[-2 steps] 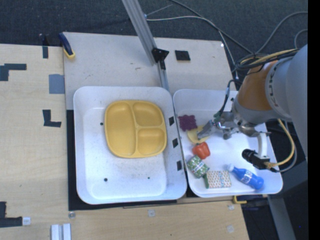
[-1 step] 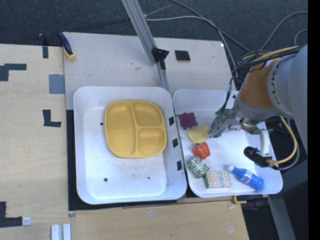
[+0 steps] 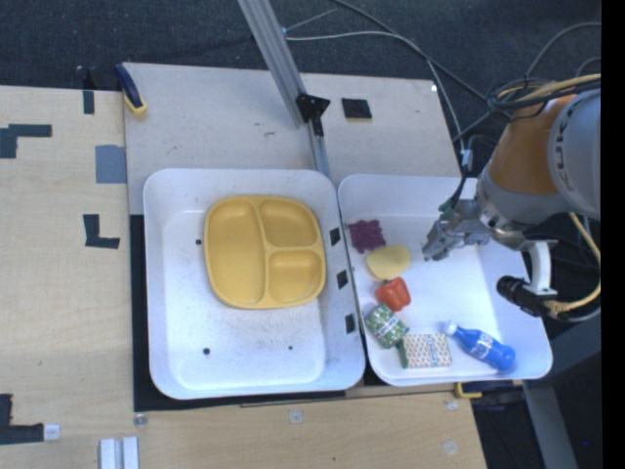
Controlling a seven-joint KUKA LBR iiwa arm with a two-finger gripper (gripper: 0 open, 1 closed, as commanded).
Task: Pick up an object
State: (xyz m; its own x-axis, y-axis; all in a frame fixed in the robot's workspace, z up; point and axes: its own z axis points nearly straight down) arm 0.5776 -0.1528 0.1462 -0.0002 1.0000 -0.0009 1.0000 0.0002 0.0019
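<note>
The right bin holds several small objects: a purple grape bunch, a pale yellow piece, a red pepper, a green wrapped item, a patterned packet and a blue bottle. My gripper hangs over the bin's upper middle, just right of the yellow piece, fingers pointing down-left. Nothing shows between the fingers.
The left bin carries a yellow divided tray. A grey metal pole slants down to the gap between the bins. Cables run behind the right bin. A blue and yellow tool lies at the bench's far left corner.
</note>
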